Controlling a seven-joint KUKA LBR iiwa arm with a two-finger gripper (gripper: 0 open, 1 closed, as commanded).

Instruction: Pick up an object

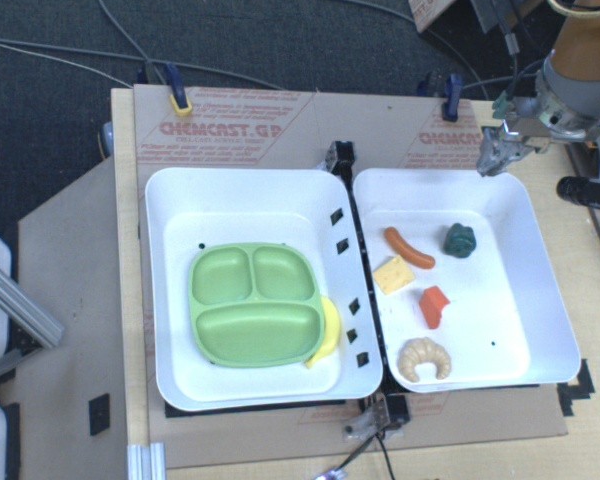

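Well apart: hand [495, 158] above right bin's far rim, sausage [409, 248] below-left; finger state unclear.

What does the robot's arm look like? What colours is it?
The arm is grey and rounded, with an orange band above the wrist. At its tip is a small grey metal gripper. Dark cables run beside it.

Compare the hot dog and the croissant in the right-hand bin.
The hot dog is orange-red, slim and nearly straight, lying at a slant toward the bin's far side. The croissant is pale tan, plump and curled into an arch, lying near the bin's near edge. The hot dog sits close beside the yellow cheese wedge; the croissant lies apart. Both rest loose in the right bin.
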